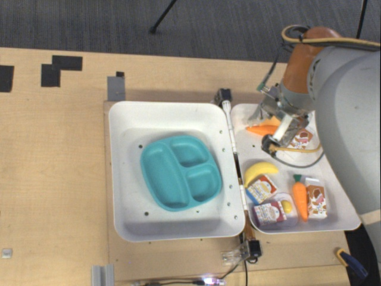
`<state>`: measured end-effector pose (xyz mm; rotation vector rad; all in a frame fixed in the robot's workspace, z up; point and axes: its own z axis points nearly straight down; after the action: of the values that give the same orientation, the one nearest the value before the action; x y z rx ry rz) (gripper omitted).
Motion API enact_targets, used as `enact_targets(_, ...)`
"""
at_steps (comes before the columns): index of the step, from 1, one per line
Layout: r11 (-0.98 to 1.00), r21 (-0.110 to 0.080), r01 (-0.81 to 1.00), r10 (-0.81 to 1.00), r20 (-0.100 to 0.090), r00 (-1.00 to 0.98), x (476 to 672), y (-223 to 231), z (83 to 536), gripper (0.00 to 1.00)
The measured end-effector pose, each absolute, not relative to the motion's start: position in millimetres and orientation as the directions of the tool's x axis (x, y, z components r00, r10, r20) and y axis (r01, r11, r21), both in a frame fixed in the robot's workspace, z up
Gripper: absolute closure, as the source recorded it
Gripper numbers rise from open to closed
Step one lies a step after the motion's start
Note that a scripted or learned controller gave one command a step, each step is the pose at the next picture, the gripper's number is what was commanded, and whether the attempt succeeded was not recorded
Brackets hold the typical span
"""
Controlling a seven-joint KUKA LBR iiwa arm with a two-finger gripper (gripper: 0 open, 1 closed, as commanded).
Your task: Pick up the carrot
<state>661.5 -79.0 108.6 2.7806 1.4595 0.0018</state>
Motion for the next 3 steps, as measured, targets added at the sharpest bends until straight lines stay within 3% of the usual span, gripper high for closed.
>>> enact_targets(1, -0.676, 0.0, 0.737, 0.737, 0.0, 0.676, 617.2, -86.6, 85.3, 0.0)
enact_targets(2, -0.637, 0.002, 0.771, 0.771, 0.002, 0.637, 488.0, -107.6, 87.3, 0.0)
enact_targets(3, -0.562, 0.013, 0.827, 0.827, 0.01, 0.562, 565.5, -80.2, 195.2, 0.0)
